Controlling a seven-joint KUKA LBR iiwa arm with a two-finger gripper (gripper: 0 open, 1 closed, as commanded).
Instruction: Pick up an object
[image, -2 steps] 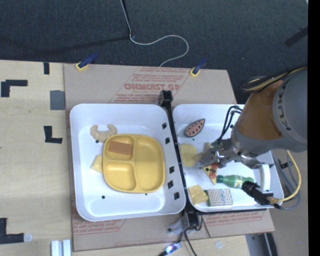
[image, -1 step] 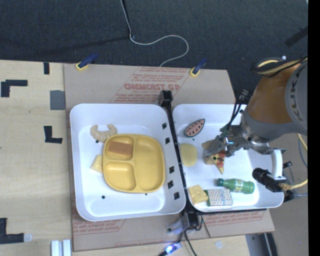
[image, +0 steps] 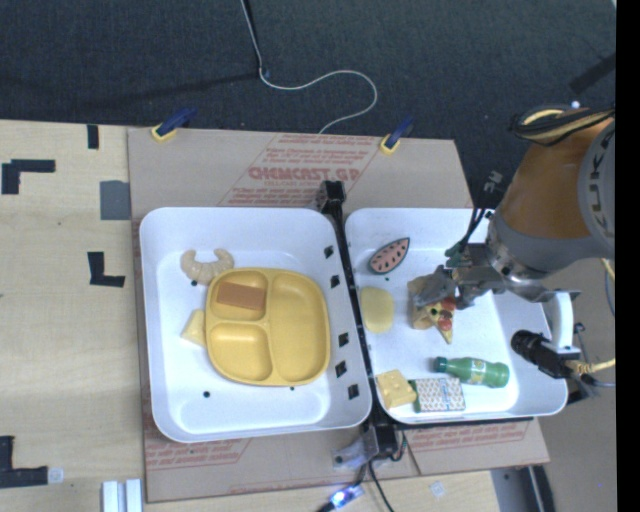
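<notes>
Two white bins sit side by side below me, and I am down in the right bin (image: 520, 395), reaching in from the right edge of the camera view. My gripper (image: 437, 300) hangs low over a small multicoloured toy (image: 437, 316), yellow and red with a darker part. That toy is the piece I judge myself to be going for. My fingers sit right at its top, but whether they are apart or pinched on it I cannot tell, since my own wrist covers them from above. So I take this to be the grasping step, either just before closing or just at it, and not yet a lift.

The next move, as I judge it, calls for a firm close on the toy and then a straight rise, with no sideways drag.

Room is fair. A pale yellow round piece (image: 378, 309) lies near on the side of the divider (image: 345, 290), and a pink seeded slice (image: 389, 256) is up toward the far wall. A green bottle (image: 474, 372) lies on its side nearer the front, apart from the toy. A yellow block (image: 394, 388) and a patterned square (image: 439, 395) sit by the front rim.

The left bin (image: 165, 300) holds a yellow divided tray (image: 290, 330), well apart from my work.
</notes>
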